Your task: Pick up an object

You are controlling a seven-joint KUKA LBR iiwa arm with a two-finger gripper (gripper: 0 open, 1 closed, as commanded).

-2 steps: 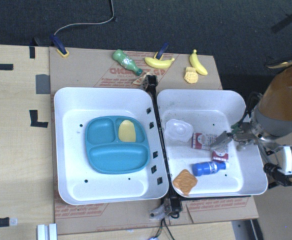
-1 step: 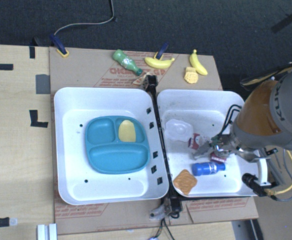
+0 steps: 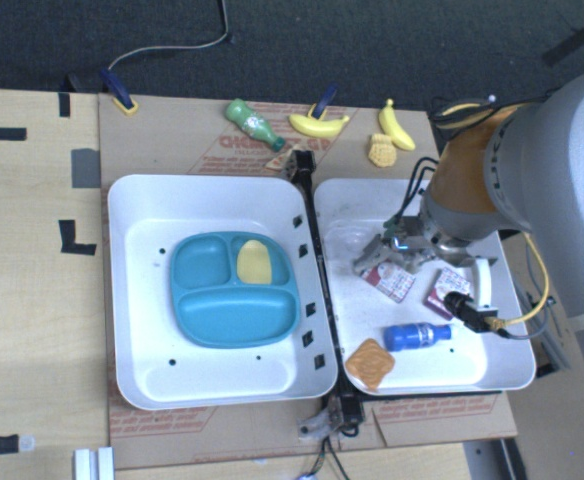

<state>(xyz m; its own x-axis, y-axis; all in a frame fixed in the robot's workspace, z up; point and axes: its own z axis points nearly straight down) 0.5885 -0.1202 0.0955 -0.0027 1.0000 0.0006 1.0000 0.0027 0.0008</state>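
here the fingers (image 3: 387,255) stand apart over a packet (image 3: 392,283), near a blue bottle (image 3: 417,337) and cookie (image 3: 371,364).

Glossy plastic bins (image 3: 132,218) — matt cardboard (image 3: 172,138)

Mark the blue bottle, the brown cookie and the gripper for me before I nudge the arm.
blue bottle (image 3: 416,337): camera view, right bin, point on the middle of its body.
brown cookie (image 3: 370,364): camera view, right bin's near corner, point on its centre.
gripper (image 3: 384,259): camera view, right bin, point midway between its fingertips.
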